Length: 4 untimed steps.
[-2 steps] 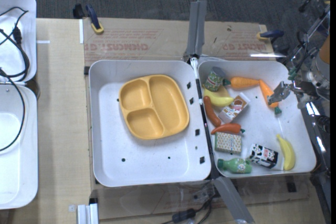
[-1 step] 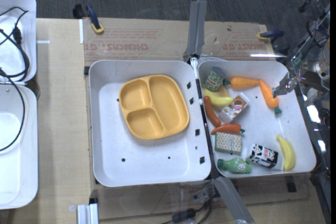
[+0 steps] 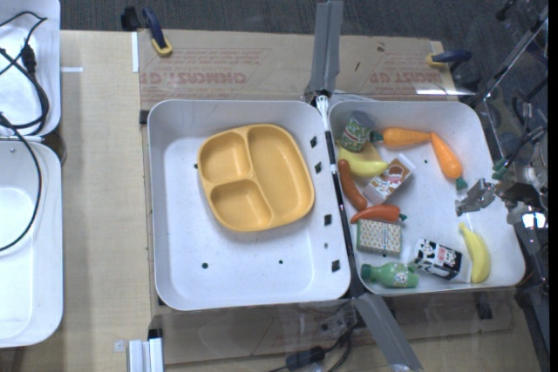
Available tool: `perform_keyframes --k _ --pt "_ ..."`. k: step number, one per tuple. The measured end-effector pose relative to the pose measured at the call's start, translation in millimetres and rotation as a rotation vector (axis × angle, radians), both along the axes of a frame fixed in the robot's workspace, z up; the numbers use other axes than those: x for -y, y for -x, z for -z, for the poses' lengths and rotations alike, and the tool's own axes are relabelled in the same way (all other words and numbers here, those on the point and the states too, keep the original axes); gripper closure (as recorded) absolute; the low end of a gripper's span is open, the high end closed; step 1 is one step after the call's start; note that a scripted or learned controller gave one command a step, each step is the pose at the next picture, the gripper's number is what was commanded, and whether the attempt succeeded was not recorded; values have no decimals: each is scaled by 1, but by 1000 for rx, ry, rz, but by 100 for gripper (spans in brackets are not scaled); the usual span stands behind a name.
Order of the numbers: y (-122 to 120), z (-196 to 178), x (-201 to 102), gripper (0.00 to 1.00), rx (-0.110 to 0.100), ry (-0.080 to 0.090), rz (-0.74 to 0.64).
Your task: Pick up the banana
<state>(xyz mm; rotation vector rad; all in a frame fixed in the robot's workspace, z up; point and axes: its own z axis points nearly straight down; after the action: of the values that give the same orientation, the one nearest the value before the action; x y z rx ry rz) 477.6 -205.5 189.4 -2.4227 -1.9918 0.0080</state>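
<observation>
Two yellow bananas lie in the right bin [image 3: 488,128]. One banana [image 3: 476,253] rests near the bin's front right corner, beside a cow-patterned carton [image 3: 437,259]. The other banana [image 3: 364,164] lies at the bin's left side, below a green can [image 3: 355,135]. My gripper [image 3: 473,198] hangs by the bin's right wall, a little behind the front right banana and apart from it. I see nothing held in it.
The right bin also holds two carrots [image 3: 406,136] [image 3: 446,156], a sausage [image 3: 351,185], a red pepper [image 3: 377,213], a small snack box [image 3: 389,180], a patterned box [image 3: 379,236] and a green bottle [image 3: 390,275]. A yellow divided plate [image 3: 255,176] lies in the left bin [image 3: 174,257].
</observation>
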Motion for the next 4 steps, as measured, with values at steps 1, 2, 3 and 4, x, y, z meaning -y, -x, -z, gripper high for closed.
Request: perform_keyframes --k 1,2,3,4 --pt "-29 10 1 0 1 0 -84" --pt "-5 91 3 0 3 -10 -66" --pt "-5 91 3 0 3 -10 -65" --pt "-4 85 5 100 -2 -7 -63"
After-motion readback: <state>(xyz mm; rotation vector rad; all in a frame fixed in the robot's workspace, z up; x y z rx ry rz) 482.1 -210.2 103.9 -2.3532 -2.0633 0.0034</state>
